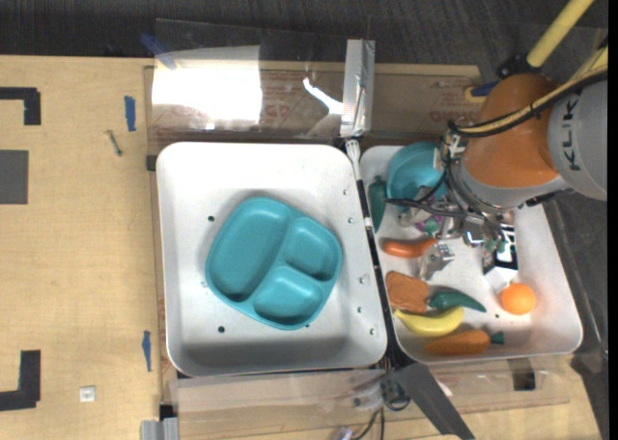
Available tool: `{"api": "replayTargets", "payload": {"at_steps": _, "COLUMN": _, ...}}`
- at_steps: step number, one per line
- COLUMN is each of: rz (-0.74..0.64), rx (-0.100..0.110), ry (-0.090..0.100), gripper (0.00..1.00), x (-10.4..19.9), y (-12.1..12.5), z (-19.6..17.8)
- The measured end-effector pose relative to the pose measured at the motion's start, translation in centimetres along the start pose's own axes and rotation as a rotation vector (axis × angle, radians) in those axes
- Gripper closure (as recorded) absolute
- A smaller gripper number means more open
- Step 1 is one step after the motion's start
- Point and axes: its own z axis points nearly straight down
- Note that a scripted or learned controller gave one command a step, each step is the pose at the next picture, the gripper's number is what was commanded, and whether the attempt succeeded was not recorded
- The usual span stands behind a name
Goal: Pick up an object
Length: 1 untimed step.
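Camera view: hand (446, 247) hangs low in the right bin (558, 279) above the orange pepper (407, 247); whether it grips, I cannot tell.

Two bins sit side by side on the table (68, 235). The left bin (183, 332) holds a divided plate (275, 260) at its middle. In the right bin (555, 317), a bowl (417, 173) lies at the far left corner, a banana (428, 322) and a carrot (462, 341) along the near edge, and an orange (519, 299) to their right. The pincer (446, 245) hangs over this bin's middle.
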Motion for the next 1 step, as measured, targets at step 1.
{"api": "replayTargets", "payload": {"at_steps": 1, "rz": 0.042, "rx": -0.001, "ry": -0.001, "gripper": 0.00, "x": -0.03, "y": -0.13, "z": 0.00}}
